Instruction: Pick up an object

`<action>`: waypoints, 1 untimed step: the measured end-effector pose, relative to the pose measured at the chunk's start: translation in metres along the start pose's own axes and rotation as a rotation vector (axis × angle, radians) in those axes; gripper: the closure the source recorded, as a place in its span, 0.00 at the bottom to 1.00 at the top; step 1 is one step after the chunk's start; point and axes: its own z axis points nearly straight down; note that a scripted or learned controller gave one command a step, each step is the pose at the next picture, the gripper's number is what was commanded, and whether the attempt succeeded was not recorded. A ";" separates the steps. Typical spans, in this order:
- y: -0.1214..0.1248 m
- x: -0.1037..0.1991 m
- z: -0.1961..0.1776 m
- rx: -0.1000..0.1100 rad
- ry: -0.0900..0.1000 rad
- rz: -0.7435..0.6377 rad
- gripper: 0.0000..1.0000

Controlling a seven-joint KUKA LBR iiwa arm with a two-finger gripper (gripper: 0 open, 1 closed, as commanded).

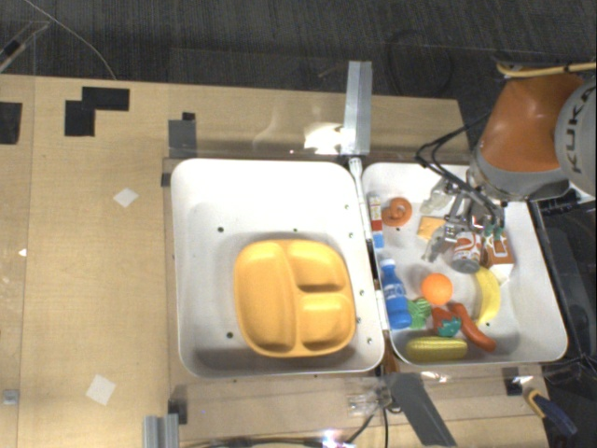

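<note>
One gripper [454, 234] hangs over the middle of the right bin [541, 292], and whether its jaws are spread or pressed together cannot be told — nothing shows between them. Just below it an orange ball [436, 288] lies beside a yellow banana [487, 295], with a blue bottle [395, 296] along the bin's left wall, a yellow-green corn-like piece [436, 348] at the near edge and a small orange donut-like toy [398, 211] toward the far left corner. Across the divider, the left bin [205, 203] carries a yellow divided tray [293, 297] near its near right corner.
</note>
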 end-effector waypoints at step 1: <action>0.021 -0.029 0.041 -0.002 -0.006 0.320 0.00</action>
